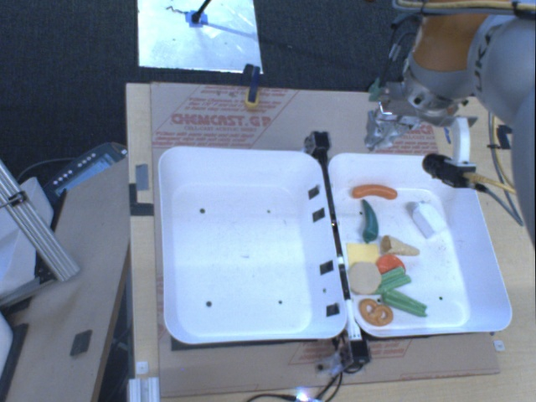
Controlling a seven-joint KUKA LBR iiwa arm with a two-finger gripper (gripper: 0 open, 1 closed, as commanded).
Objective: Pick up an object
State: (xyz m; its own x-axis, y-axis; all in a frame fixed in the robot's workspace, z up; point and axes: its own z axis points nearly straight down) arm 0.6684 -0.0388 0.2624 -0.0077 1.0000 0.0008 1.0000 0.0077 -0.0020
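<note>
The right bin (486, 249) holds several small things: an orange sausage (374, 192), a dark green pepper (369, 220), a white block (426, 219), a yellow square (362, 253), a tan cone (399, 245), a red piece (390, 264), a tan round disc (364, 278), green bean pods (402, 296) and a pretzel (375, 311). My gripper (386, 132) hangs above the back rim of the right bin, behind the sausage and apart from every object. Nothing shows between its metal fingers.
The left bin (243, 241) lies beside the right one, with a black hinged divider (327, 224) between them. A blue and yellow clip (250, 86) sits at the back of the cardboard base. Grey equipment (50, 216) stands at the left.
</note>
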